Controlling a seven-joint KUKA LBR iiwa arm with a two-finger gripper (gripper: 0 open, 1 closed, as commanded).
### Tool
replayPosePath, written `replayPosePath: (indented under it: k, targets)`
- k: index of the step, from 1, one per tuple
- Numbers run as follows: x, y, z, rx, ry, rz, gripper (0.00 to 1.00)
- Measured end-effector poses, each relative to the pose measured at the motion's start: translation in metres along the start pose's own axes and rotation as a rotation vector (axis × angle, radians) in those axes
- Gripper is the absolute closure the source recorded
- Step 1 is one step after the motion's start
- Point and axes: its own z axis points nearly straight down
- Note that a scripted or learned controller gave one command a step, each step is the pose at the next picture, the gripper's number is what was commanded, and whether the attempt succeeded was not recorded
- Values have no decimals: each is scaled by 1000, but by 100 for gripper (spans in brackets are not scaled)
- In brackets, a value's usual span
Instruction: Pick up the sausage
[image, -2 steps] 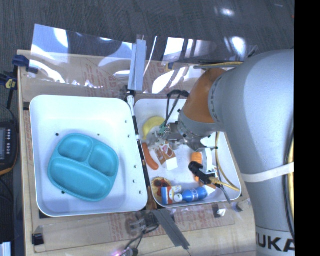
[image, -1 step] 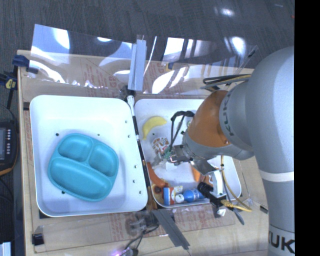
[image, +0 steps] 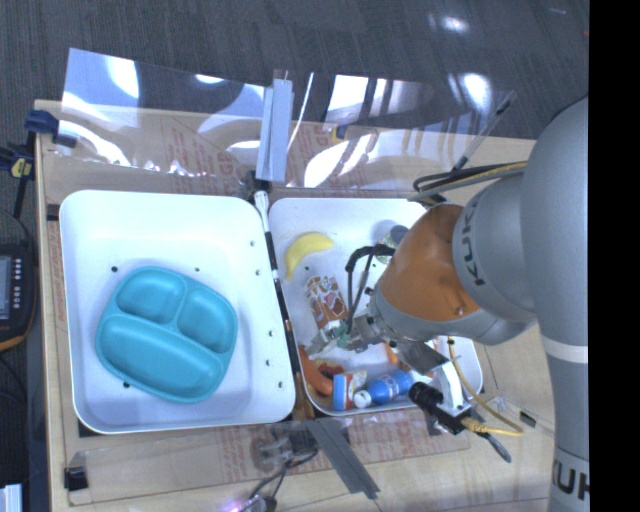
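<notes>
Below end effector (image: 340, 338), sausage (image: 318, 377) lies in right bin (image: 300, 215); grip state unclear.

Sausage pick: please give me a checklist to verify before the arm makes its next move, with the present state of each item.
1. Sausage located: ok; an orange-red piece lies near the front left of the right bin.
2. Sausage fully visible: not ok; the arm covers part of it.
3. End effector over the right bin: ok, low, just above the sausage.
4. Sausage in the grasp: cannot tell.
5. Space around the sausage: not ok; a blue bottle and a printed packet lie close.
6. Banana away from the target: ok, at the bin's back.
</notes>
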Motion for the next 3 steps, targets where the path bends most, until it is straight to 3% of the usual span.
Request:
replayPosePath:
  k: [1,2,3]
  targets:
    - [-84,39,9,24,37,34,0]
    - [-107,90,14,22,38,-38,0]
    - [-81,157,14,26,36,-104,0]
